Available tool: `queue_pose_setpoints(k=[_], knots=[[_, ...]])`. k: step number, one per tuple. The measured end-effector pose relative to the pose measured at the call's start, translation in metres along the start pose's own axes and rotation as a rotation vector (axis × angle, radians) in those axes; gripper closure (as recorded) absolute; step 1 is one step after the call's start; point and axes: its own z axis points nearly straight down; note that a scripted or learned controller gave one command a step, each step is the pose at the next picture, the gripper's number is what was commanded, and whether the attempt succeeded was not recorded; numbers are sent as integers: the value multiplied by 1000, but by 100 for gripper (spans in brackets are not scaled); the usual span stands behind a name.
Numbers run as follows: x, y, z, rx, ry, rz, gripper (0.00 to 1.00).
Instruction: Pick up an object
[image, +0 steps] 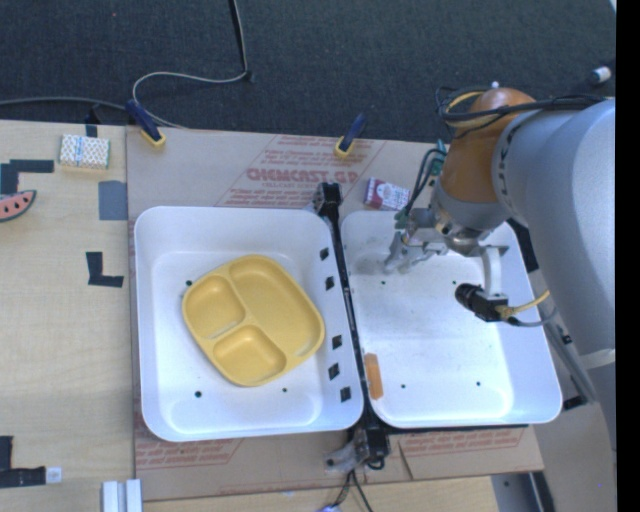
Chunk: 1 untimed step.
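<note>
left bin: shallow white plastic bin (160, 400) on the left of the tabletop (60, 330), with a yellow three-compartment plastic tray (252, 318) lying flat in the middle, turned a bit diagonal. Open floor all round it, so none of its rim is jammed against a wall.

divider: the two bins touch along a dark seam with black clips (338, 300) running top to bottom.

orange thing: small orange oblong piece (373, 376) lying in the right-hand white bin (540, 400), tucked right against the bin's left wall near the lower corner. Long axis runs roughly top to bottom, parallel to that wall. Honestly can't tell what it is, too small.

pincer: the grey two-finger pincer (398, 256) sits over the upper left part of the right bin, tips pointing down-left at bare floor. Nothing is between the fingers; whether they're spread or closed, I can't tell from this angle.

key relation: the orange piece lies below the pincer, slightly left, same bin. The yellow tray lies to its left, across the divider.

room to move: bare floor between pincer and orange piece. My guess is the wall hugging it is the tricky bit, little space for a finger on that side.
</note>
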Motion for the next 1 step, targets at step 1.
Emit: queue_pose_setpoints(k=[1], knots=[[0, 0, 0, 0, 0, 0, 0]])
